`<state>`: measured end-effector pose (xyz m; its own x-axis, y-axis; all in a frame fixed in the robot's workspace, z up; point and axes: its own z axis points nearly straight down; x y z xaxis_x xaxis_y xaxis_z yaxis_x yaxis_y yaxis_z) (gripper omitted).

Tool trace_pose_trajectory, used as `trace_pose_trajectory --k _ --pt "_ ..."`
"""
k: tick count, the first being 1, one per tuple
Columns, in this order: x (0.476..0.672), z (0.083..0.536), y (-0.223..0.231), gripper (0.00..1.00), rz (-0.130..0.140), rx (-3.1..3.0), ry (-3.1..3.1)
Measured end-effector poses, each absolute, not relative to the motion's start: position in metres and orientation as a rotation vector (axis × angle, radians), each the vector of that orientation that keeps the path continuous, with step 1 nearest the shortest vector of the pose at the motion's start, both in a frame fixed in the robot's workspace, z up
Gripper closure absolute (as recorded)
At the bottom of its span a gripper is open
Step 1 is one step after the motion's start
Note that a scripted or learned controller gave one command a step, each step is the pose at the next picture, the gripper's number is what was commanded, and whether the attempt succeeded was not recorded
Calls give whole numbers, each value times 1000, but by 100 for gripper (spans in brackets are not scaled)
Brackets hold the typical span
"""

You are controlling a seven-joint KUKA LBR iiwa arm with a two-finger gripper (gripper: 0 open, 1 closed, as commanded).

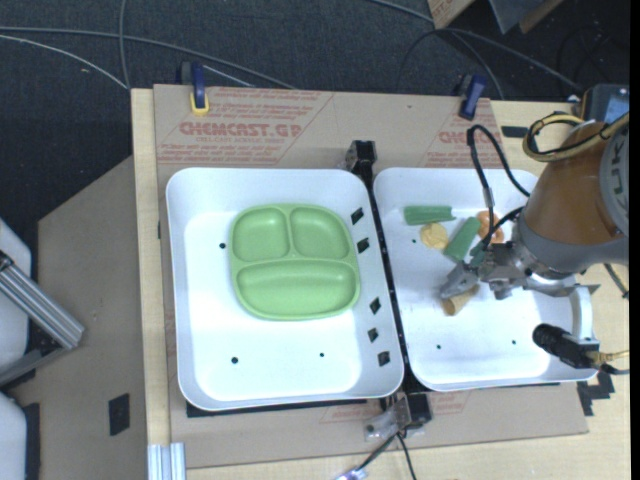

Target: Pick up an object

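My gripper (463, 286) is low over the middle of the right bin (500, 363), with the grey and orange arm behind it on the right. A small tan piece (454, 305) lies right at the gripper's tip. Just above it a green block (462, 238) lies tilted, and the gripper hides its lower end. A flat green bar (428, 213), a yellow piece (433, 235) and an orange piece (485, 224) lie near the bin's far wall.
The left bin (200, 358) holds a green divided plate (294, 261) in its far half. A black divider with clips (372, 258) runs between the two bins. Black cables (487, 183) hang over the right bin's far side.
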<state>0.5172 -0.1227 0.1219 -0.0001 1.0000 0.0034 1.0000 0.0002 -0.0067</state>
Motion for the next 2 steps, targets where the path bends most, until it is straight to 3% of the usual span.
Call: trace_pose_trajectory --k 1,2 --pt "517 83 -122 0 3 -2218 -2217" --pt "518 96 -122 100 -2 -2221 -2219"
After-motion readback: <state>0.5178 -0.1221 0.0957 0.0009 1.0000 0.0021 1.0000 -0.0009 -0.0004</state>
